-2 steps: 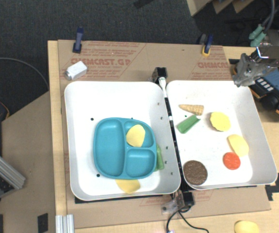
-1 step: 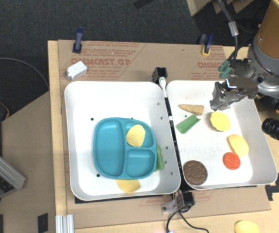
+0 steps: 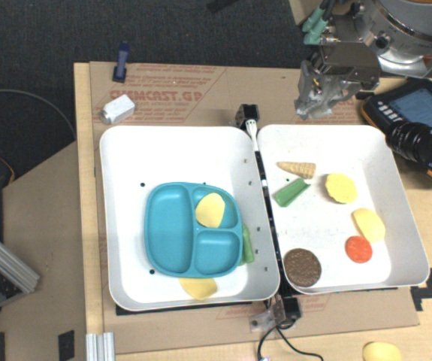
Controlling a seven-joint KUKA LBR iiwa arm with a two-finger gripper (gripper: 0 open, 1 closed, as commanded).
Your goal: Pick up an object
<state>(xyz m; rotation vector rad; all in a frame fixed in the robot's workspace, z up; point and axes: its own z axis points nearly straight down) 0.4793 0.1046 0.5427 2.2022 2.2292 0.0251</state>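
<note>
My gripper (image 3: pixel 315 110) hangs high over the back edge of the right bin (image 3: pixel 396 168), open, with nothing between its fingers. Below it in that bin lie a tan cone (image 3: pixel 296 169), a green stick (image 3: pixel 290 192), a yellow round piece (image 3: pixel 340 188), a yellow lump (image 3: pixel 369 225), a red disc (image 3: pixel 358 249) and a brown disc (image 3: pixel 303 267). The left bin (image 3: pixel 125 171) holds a blue divided plate (image 3: pixel 174 228) with a yellow piece (image 3: pixel 209 210) in its top right compartment.
A green piece (image 3: pixel 246 244) lies against the plate's right edge, and a yellow piece (image 3: pixel 198 286) sits at its front. On the cardboard behind the bins are a white block (image 3: pixel 118 109) and a blue item (image 3: pixel 121 61). A black handset (image 3: pixel 415 122) lies at the right.
</note>
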